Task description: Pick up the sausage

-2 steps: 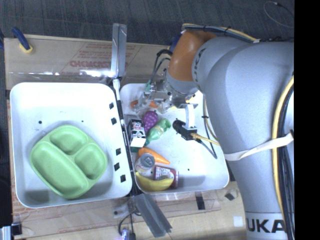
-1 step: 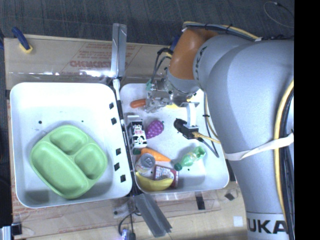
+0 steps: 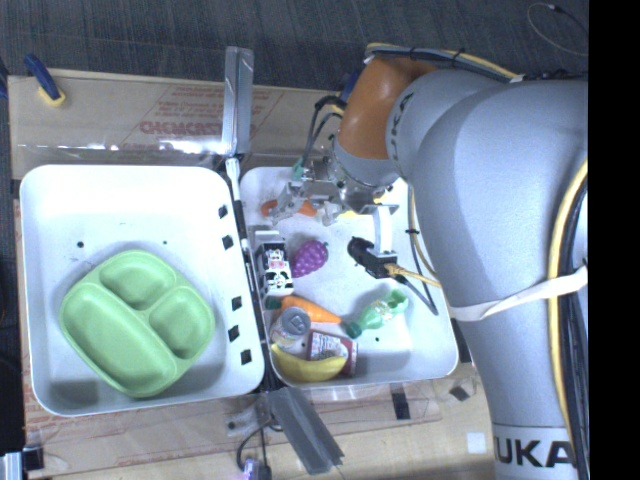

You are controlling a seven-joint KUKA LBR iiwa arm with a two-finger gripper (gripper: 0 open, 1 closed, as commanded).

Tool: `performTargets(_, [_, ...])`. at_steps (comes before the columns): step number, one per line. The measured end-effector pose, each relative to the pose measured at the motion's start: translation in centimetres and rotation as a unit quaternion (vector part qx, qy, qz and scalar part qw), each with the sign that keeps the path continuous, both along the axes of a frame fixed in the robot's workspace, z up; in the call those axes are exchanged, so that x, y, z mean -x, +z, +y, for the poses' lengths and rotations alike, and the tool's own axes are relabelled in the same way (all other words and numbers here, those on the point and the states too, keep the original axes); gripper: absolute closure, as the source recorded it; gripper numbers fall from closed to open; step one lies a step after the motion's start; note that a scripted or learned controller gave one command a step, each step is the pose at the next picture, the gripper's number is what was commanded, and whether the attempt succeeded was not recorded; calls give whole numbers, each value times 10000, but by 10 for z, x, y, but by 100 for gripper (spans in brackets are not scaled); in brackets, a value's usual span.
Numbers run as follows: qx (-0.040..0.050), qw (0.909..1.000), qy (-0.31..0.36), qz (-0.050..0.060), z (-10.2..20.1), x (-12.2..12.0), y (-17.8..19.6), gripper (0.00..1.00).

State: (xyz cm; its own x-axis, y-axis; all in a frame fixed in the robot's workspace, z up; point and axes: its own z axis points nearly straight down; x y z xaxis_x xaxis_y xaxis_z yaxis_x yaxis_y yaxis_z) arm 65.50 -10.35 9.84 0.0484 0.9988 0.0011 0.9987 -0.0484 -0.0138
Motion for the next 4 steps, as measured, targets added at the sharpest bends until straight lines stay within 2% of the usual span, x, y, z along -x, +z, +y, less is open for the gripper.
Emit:
performTargets(1, [-4, 10000, 18, 24, 1, 1, 8, 100])
performTargets(2, [-3, 10000, 19, 24, 1, 1, 8, 0])
performTargets(3, [7, 10000, -39, -29, -1, 0, -8, 0])
performTargets(4, [2, 10000, -15, -5, 1, 0, 0, 100])
